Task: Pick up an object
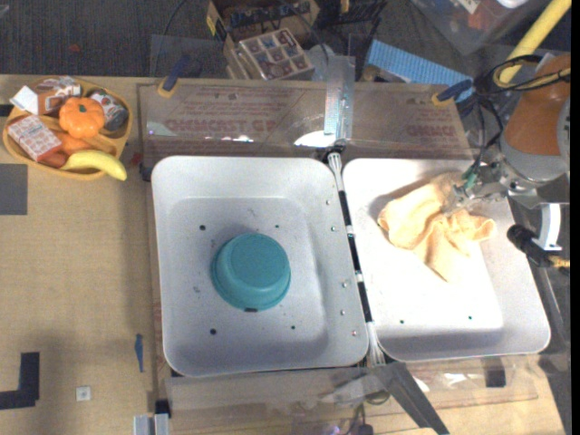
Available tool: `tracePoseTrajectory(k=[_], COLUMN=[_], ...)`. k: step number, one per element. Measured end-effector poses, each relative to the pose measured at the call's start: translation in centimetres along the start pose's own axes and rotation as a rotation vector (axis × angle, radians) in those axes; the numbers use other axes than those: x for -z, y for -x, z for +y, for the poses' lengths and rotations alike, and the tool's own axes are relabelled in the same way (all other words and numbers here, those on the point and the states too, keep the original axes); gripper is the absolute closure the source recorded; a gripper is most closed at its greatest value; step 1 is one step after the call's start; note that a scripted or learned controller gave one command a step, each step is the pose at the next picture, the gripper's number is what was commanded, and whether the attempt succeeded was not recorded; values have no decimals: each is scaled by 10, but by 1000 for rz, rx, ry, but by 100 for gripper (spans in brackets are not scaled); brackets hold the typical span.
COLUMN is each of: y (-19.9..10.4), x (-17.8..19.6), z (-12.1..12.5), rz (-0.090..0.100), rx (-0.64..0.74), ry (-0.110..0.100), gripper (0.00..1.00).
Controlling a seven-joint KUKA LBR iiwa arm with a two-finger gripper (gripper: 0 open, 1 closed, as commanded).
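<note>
A teal bowl [252,271] sits upside down in the middle of the left white bin [178,185]. A crumpled yellow cloth [424,227] lies in the far half of the right white bin [453,320]. The grey arm with its orange band comes in from the right. Its gripper [468,191] is down at the cloth's upper right edge, touching or just above the fabric. The cloth's folds and the wrist hide the tips.
A yellow dish [20,146] of toy food, with a small pumpkin and a banana, stands on the bench at the far left. Clear panels [245,116] rise behind both bins. Boxes and cables clutter the floor beyond.
</note>
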State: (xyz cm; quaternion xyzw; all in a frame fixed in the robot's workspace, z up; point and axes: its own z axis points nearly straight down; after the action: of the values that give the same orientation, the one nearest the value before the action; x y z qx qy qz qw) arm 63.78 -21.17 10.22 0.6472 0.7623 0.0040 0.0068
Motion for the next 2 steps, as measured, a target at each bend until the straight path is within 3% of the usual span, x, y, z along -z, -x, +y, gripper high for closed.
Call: tracePoseTrajectory(k=[1, 2], y=[-22, -78], x=[85, 119], z=[35, 36], rz=[3, 7], rx=[111, 264], ry=[-12, -15], gripper=[100, 100])
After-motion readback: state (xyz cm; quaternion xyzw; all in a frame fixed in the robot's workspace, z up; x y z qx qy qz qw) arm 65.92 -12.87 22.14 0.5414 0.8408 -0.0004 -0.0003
